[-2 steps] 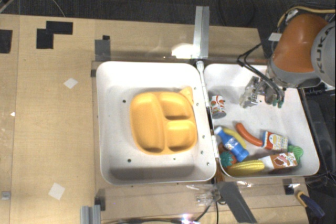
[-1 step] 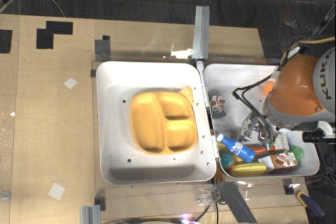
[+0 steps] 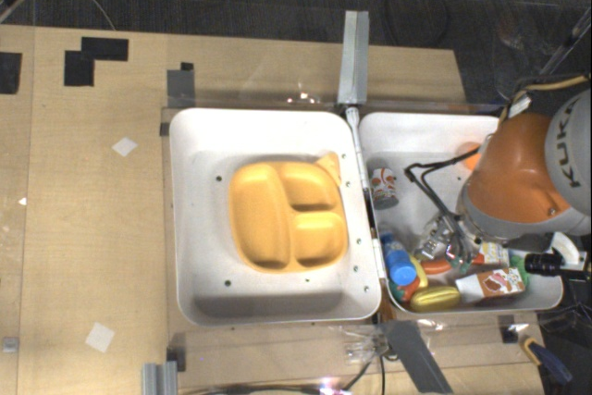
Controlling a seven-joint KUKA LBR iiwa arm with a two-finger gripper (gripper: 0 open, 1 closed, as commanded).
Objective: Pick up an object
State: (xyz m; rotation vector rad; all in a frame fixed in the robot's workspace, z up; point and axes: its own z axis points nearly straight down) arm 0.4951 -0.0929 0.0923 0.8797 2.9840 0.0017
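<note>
Claw (image 3: 442,243) low in right bin (image 3: 416,136) above the clutter; cannot tell its grip state

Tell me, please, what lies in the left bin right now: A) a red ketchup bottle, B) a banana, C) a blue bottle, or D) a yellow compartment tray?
D: the yellow compartment tray sits alone in the middle of the left bin, while the small items, such as the blue bottle, are crowded in the right bin beneath the arm.
</note>
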